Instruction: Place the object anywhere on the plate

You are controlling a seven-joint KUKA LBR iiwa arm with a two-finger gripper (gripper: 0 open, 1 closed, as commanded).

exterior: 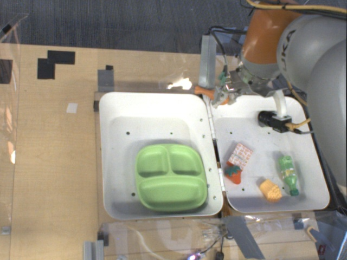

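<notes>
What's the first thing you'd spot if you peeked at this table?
The bright green plate with three compartments pops out of the left bin. Next, the big grey arm with its orange band looms over the right bin, where a green bottle and small colourful toys lie.
</notes>
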